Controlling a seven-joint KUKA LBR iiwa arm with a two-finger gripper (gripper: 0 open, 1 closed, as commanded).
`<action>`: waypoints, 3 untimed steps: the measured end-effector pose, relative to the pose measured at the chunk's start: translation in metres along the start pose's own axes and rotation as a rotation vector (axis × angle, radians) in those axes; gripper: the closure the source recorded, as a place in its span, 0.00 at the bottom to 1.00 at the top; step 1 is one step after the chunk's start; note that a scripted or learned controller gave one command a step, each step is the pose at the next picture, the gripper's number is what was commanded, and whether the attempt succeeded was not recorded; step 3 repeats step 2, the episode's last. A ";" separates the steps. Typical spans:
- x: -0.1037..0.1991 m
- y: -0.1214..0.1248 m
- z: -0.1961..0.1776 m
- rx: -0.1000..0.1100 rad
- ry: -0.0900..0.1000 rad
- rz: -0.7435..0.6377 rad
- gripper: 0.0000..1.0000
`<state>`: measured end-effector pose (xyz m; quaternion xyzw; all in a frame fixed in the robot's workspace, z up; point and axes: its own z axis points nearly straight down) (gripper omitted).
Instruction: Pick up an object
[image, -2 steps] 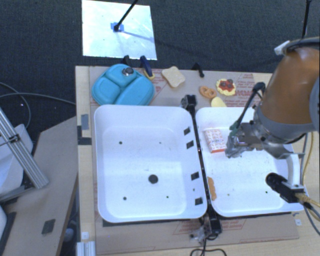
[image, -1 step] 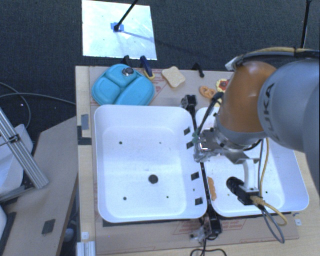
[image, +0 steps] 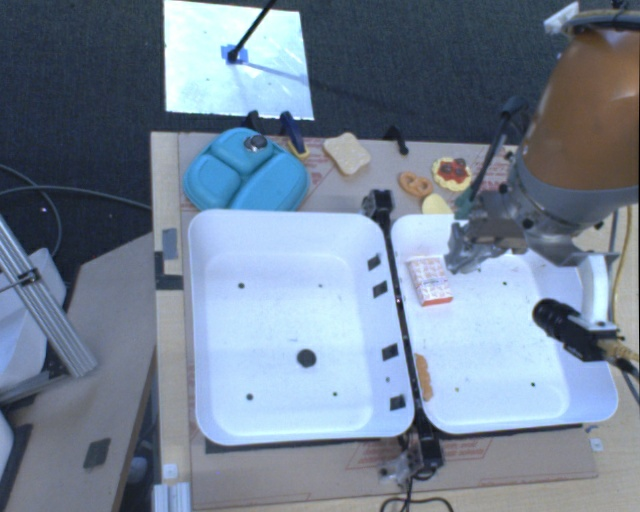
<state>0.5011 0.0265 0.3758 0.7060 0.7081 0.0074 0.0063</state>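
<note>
the arm's tool (image: 462, 258) hovers over the right bin (image: 520, 395), just beside a small white-and-red packet (image: 428, 280) lying near the bin's left wall; its state cannot be told. approach under way; next, descend squarely onto the packet.

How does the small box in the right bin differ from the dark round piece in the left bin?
The small box is rectangular, white with red print; the dark round piece is a plain dark disc. The box is clearly larger. The box lies near the gripper; the disc lies far from it. Both rest flat on a bin floor.
</note>
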 end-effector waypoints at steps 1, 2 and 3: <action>0.080 0.025 0.022 0.017 0.001 -0.008 1.00; 0.091 0.049 0.188 0.031 -0.004 0.002 1.00; 0.091 0.049 0.188 0.031 -0.004 0.002 1.00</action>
